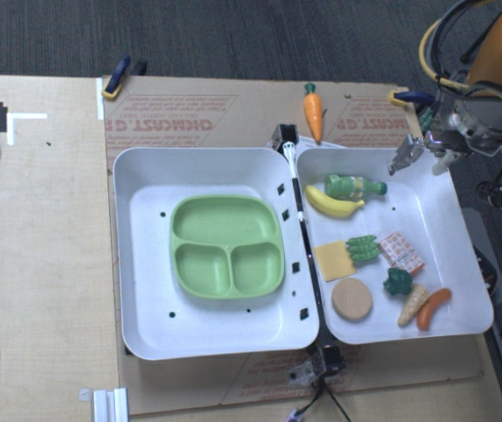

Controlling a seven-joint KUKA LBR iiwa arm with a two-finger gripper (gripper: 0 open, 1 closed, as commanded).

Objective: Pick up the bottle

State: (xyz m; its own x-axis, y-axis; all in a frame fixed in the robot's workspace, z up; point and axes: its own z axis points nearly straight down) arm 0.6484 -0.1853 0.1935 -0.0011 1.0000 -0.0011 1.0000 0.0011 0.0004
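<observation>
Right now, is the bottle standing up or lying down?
Lying down: the green bottle rests lengthwise in the right bin, touching the banana.

Green bottle (353,185) (on its side) in right bin (461,227)

A grey metal arm (488,112) is seen with an orange band (501,47) above the wrist; black and yellow cables (440,38) are looped beside it.

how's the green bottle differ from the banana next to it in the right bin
The small green plastic bottle is green with a pale band; the yellow toy banana is plain yellow. The bottle is straight and lies on its side, cap toward the right; the banana is curved, ends turned up. The bottle sits nearer the bin's far wall, the banana just in front of it. Both lie in the right white bin, close together.
</observation>
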